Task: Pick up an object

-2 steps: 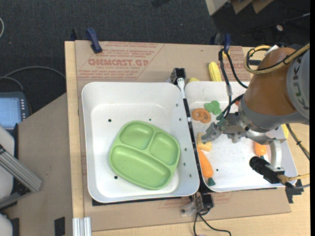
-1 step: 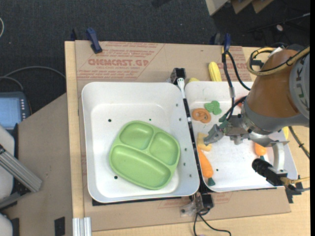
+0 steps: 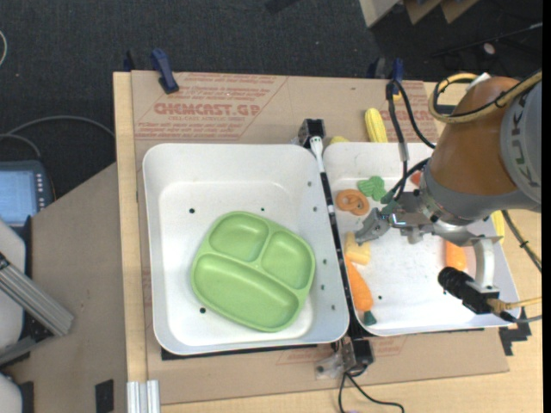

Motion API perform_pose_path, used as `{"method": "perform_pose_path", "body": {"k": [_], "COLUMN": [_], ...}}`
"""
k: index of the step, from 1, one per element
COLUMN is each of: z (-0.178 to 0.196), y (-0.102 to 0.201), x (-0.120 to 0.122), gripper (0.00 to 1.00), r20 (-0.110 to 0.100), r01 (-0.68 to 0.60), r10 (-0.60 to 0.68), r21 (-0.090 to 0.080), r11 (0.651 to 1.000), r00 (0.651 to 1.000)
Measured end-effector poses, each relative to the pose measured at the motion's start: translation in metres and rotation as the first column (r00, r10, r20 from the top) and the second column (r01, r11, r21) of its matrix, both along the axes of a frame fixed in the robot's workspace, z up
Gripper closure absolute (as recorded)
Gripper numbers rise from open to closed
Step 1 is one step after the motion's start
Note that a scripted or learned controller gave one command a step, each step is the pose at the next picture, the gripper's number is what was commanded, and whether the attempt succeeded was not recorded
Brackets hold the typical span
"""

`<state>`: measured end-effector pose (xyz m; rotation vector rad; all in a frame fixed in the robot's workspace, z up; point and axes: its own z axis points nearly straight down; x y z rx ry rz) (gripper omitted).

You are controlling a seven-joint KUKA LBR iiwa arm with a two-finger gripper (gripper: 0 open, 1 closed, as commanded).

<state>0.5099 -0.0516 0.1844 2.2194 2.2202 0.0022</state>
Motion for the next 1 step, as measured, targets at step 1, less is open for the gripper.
{"method": "perform_pose_path", "body": {"k": [1], "z": [0.0000], "y": [0.0034], "x": [-0.0317], "gripper": [0.00], "r20": [-0.008], "r01": [0.001], "r10": [-0.001], "r21": [0.002], "r11": [1.000], "r00": [1.000]}}
